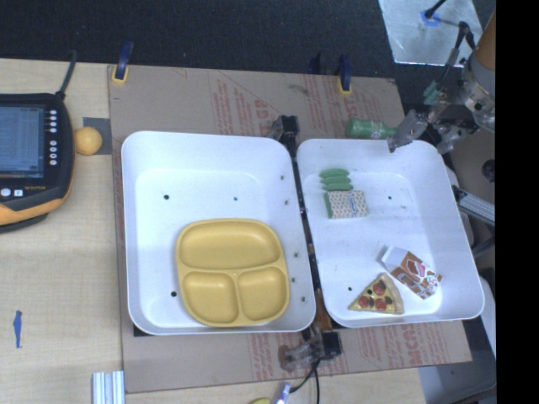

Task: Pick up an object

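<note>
The right bin (455,225) holds a green pea pod (334,178), a pale patterned square block (346,204), a toy pizza slice (377,297) and a small red-and-white packet (411,273). My gripper (419,138) hangs over the bin's far right corner, well away from these objects. Its two fingers are spread open with nothing between them. The nearest object is the pea pod, to the gripper's lower left.
A yellow divided plate (232,272) lies in the left bin (143,225). A green item (368,128) rests on the cardboard just beyond the right bin. A teach pendant (29,158) and an orange ball (88,140) sit at the far left.
</note>
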